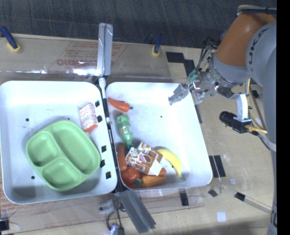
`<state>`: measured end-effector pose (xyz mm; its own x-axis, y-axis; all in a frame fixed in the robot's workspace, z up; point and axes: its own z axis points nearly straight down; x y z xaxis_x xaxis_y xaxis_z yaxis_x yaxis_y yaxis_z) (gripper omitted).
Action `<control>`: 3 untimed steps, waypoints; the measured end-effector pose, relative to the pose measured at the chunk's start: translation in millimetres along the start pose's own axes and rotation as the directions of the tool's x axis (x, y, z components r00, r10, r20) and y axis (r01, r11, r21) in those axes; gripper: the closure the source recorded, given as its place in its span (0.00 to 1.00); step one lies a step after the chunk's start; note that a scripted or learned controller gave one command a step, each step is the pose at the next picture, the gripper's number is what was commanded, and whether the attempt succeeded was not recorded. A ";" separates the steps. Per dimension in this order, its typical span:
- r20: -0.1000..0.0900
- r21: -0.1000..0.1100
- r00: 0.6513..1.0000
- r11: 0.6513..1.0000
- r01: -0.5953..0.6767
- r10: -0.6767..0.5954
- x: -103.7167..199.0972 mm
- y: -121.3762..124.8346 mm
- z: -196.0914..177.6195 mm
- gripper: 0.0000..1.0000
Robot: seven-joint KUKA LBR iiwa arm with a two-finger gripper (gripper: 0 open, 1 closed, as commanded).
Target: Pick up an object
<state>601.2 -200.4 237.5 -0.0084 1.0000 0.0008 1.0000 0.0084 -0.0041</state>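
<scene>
My gripper [184,94] hangs over the upper right corner of the right bin [184,126], its grey fingers spread apart with nothing between them. Below it in that bin lie an orange carrot [118,104], a green bottle [124,129], a yellow banana [171,160] and a white and brown carton [144,159]. The carton rests on red and orange pieces [137,178] in the near left corner. All of these sit well left of and nearer the front than the gripper.
The left bin [17,102] holds a green divided plate [62,154] and a small white and orange packet [87,117]. A metal divider bar [105,50] stands between the bins at the back. Blue clamps [10,39] hold the bench edge.
</scene>
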 end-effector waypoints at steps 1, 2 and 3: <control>0.000 -0.001 0.976 0.976 0.220 -0.220 -9.1 -35.9 90.8 0.00; 0.000 -0.001 0.976 0.976 0.220 -0.220 -9.2 -35.9 90.7 0.00; 0.003 -0.005 0.970 0.970 0.243 -0.243 11.2 -66.3 -26.1 0.00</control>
<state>534.8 -189.8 263.9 -0.2508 0.9680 -0.0010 0.9680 0.2508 0.0012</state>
